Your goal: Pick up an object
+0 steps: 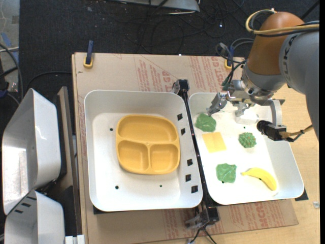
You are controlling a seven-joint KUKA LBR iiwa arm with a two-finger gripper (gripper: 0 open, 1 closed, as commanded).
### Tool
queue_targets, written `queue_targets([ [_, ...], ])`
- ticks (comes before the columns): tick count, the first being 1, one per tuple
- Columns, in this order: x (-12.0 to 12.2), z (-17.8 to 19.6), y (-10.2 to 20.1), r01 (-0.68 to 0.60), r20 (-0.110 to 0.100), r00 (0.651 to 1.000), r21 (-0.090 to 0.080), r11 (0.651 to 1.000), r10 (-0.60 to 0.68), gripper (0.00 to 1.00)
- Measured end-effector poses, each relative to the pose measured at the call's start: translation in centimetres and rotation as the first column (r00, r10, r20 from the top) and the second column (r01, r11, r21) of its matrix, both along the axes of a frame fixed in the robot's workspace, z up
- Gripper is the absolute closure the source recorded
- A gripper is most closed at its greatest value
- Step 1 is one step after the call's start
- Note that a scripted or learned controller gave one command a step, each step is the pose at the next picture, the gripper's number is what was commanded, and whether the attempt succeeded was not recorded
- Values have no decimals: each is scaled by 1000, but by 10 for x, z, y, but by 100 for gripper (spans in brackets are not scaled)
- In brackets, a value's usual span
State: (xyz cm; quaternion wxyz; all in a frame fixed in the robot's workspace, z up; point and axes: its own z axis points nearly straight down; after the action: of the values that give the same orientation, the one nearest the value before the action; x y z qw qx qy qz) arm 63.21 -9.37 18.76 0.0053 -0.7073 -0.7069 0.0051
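two shallow white bins sit side by side on the bench: the left bin [96,136] carries a yellow divided plastic tray [148,143]. the right bin [289,156] holds three green leafy pieces [205,122], a flat yellow square [214,142] and a yellow banana [261,177]. the gripper [229,101] hangs over the right bin's far end, just beside the nearest green piece; cannot tell how it is set.

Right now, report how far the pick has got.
Done: the arm has reached over the right bin, with the gripper low at its far end, just above a green leafy piece. In hand: nothing visibly between the fingers. Left: the grasp and lift. The yellow square, broccoli, second green piece and banana all lie on the bin floor.
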Motion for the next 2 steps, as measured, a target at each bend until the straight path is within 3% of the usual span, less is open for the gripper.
queue_targets([
  [1, 3, 9, 0, -2, 15, 1000, -1, 1000, 2, 0],
  [2, 8, -53, 2, -3, 10, 1000, 0, 1000, 3, 0],
])
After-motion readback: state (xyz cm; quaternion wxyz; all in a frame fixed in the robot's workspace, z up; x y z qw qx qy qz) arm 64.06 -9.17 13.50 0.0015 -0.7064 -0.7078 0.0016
